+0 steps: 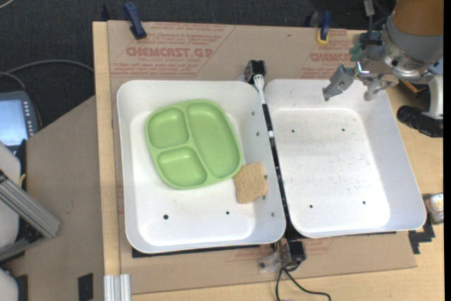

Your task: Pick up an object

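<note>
gripper (356, 84) hung over the far edge of the right bin (394, 151), fingers apart w/ nothing btwn them. pickable stuff sat in the left bin (130, 151): a green divided plate (193, 144) and a tan sponge-like block (250, 182) touching the plate's near-right corner. looked like the approach step, no grasp begun. next move prob needs the arm to cross over to the left bin, line up above the block, then drop and close.

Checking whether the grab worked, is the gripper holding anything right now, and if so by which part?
Nothing is held. The gripper hangs over the far edge of the right bin, jaws apart with nothing between them. The green plate and tan sponge lie in the left bin.
</note>
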`<state>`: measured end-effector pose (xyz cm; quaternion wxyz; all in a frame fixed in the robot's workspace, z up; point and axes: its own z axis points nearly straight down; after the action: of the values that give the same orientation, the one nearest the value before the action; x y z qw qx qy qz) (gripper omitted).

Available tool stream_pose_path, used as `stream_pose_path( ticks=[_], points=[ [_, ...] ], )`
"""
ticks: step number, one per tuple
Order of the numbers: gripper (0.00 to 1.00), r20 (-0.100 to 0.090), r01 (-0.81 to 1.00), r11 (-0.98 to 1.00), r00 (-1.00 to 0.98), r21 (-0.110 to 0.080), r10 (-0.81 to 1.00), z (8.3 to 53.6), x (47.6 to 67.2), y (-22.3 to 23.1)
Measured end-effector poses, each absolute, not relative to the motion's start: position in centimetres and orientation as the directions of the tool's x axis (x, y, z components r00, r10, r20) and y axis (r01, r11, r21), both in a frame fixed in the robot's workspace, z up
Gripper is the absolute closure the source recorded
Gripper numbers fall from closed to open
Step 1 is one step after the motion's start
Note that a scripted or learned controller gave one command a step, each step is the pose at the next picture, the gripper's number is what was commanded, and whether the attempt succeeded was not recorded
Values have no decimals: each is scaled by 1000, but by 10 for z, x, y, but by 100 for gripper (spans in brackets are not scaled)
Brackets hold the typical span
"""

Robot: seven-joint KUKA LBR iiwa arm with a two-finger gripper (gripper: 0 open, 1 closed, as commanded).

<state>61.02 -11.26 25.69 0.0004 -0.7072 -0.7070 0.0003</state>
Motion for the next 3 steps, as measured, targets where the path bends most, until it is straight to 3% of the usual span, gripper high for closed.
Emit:
stream_pose_path(
  ticks=[1, 2, 3],
  points=[
    [0, -8, 1000, 0, 0, 23, 1000, 441, 643, -149],
    [0, -6, 1000, -5, 5, 17, 1000, 545, 565, -175],
    [100, -5, 1000, 0, 0, 8, 1000, 547, 569, -173]
  ],
)
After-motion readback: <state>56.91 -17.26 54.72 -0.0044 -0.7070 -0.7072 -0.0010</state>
